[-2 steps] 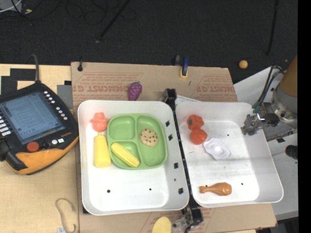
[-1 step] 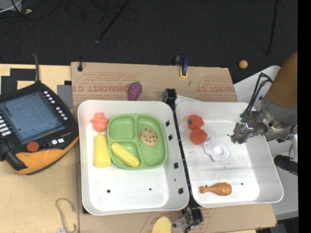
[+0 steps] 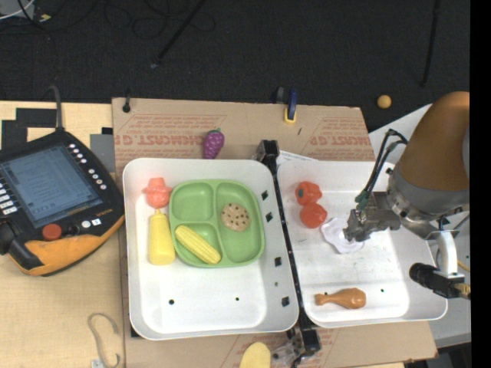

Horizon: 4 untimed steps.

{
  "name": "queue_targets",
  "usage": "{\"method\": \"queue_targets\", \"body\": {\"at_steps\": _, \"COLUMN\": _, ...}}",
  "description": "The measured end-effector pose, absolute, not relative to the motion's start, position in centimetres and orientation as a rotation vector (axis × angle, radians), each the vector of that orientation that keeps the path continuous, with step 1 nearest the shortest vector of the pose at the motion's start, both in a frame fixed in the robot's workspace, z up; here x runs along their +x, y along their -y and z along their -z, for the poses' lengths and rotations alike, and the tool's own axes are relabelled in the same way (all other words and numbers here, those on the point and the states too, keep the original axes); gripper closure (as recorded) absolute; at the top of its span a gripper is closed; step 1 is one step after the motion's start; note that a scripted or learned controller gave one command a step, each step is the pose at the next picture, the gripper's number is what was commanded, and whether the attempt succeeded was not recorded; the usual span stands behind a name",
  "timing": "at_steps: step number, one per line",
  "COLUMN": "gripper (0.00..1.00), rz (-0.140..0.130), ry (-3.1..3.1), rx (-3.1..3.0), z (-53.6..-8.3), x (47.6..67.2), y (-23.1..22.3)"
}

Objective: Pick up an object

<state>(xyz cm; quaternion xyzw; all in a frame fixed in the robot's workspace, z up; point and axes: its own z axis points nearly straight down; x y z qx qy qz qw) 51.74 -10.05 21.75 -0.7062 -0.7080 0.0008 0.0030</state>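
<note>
- 1 camera looks down on the bench from above, at a slant rather than straight overhead.
- It faces the far side of the bench: the dark floor with cables fills the top of the frame, and the cardboard sheet (image 3: pixel 230 133) under the bins runs across the middle.
- It stands far enough back to take in both white bins whole, the left bin (image 3: pixel 201 305) and the right bin (image 3: pixel 360 205) side by side.
- The arm (image 3: pixel 437 156) enters from the frame's right edge.
- The teach pendant (image 3: pixel 54 202) sits at the left edge, partly cut off by the frame.
</note>
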Motion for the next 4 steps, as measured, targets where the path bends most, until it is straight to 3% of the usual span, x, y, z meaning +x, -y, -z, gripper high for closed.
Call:
{"method": "queue_targets", "body": {"at_steps": 1, "gripper": 1.00, "rz": -0.001, "ry": 2.222, "rx": -2.214, "z": -22.0, "x": 51.5, "y": 5.0}}
{"method": "queue_targets", "body": {"at_steps": 2, "gripper": 1.00, "rz": 0.000, "ry": 2.221, "rx": -2.220, "z": -23.7, "x": 51.0, "y": 4.5}}
{"method": "queue_targets", "body": {"at_steps": 4, "gripper": 1.00, "rz": -0.005, "ry": 2.218, "rx": -2.219, "z": -22.2, "x": 50.4, "y": 5.6}}
